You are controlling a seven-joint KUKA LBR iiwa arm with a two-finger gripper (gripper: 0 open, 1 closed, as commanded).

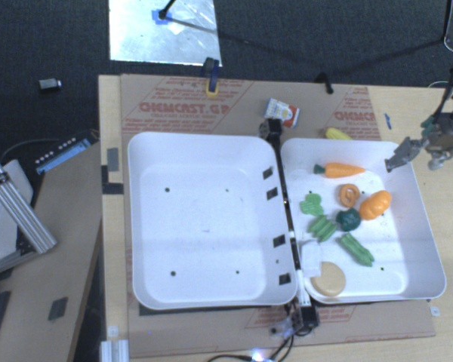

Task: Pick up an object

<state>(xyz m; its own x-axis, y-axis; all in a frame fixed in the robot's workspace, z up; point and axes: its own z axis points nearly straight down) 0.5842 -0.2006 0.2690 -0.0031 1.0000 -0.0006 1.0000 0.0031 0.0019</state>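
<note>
The right bin (pixel 419 225) holds several toy foods. A carrot (pixel 340 170) lies near its back wall. An orange ring slice (pixel 349 195) and an orange fruit (pixel 375 204) sit mid-bin. Beside them are a green broccoli piece (pixel 311 204), a dark green item (pixel 348 219), a green pod (pixel 323 228) and a green cucumber (pixel 356 249). A tan round cookie (pixel 328 279) rests at the front left corner, with a small white piece (pixel 311 256) just behind it. My gripper (pixel 417 159) hangs over the bin's back right corner, open, with nothing between its fingers, well right of the carrot.
The left bin (pixel 147 225) stands beside the right one. A yellow banana (pixel 337 134) and a small white-and-red packet (pixel 281 111) lie on the cardboard behind the bins. A yellow-and-blue clamp (pixel 211 78) grips the board's back edge.
</note>
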